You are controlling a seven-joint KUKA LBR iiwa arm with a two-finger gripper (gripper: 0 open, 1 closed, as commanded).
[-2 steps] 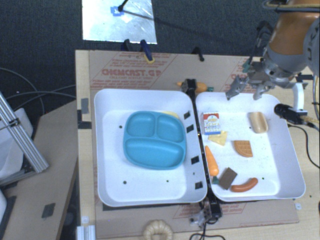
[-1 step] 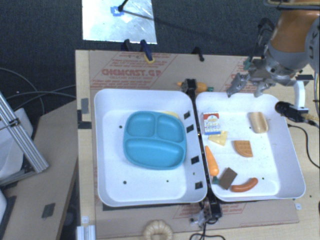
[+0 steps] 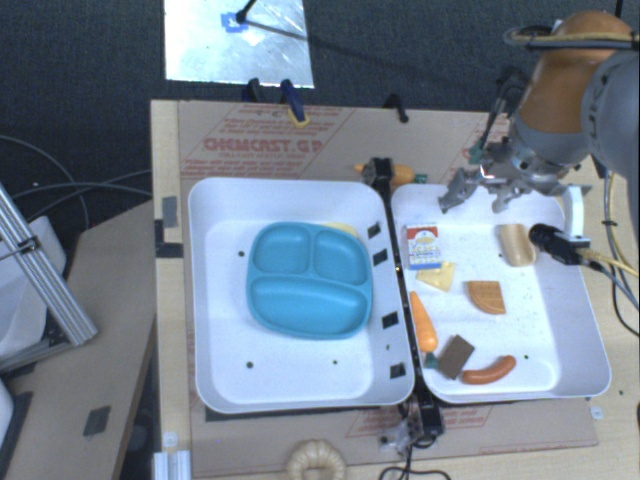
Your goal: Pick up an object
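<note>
1. Nearest, in the right bin [image 3: 585, 363]: a sausage [image 3: 488, 370] lying flat by the front wall, beside a dark block [image 3: 456, 355]. Probably light and smooth, a round body apt to roll or slip; best pinched across its middle, not along its length.
2. Just behind, against the divider: a carrot [image 3: 423, 323], slim and tapered. Likely stiff and light, but crowded by the wall, so little room for a finger on that side.
3. Mid-bin: a toast slice [image 3: 485, 296] and a cheese wedge [image 3: 436, 277], both flat and thin. Hard to get under; edges the only hold.
4. Further back: a small carton [image 3: 422, 246], boxy with flat sides, probably the easiest grip, taken across its narrow width. To its right, a bread roll [image 3: 516, 244], possibly softer.
5. Left bin [image 3: 215, 298]: a blue divided plate [image 3: 309, 278], wide and shallow, graspable only at the rim.
6. Farthest: claw [image 3: 482, 190] hanging over the back rim of the right bin, fingers spread apart, holding nothing, nearest the carton and roll.
</note>
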